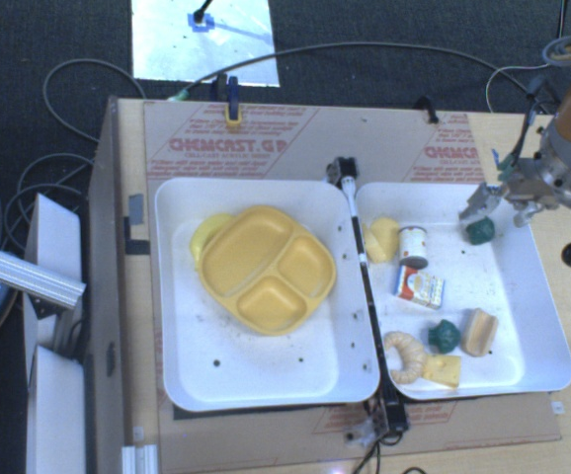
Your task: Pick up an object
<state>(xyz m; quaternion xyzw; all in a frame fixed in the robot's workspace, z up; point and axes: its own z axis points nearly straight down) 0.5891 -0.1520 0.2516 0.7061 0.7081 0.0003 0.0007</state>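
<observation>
My gripper [500, 211] hangs over the far right corner of the right bin [534, 294], its two fingers spread apart with nothing between them. A small dark green object [480, 231] lies on the bin floor just below the left fingertip [475, 205]. Elsewhere in this bin are a pale yellow round piece [382, 237], a small can with a red band [413, 246], a red, white and blue carton [420, 287], a second green lump [444, 336], a bread slice [479, 331], a curled tan pastry [405, 354] and a yellow wedge [443, 370].
The left bin [197, 363] holds a yellow divided plate [266, 270], tilted over a yellow round thing [206, 235]. A black divider rail [362, 265] runs between the bins. Cables loop behind the bench.
</observation>
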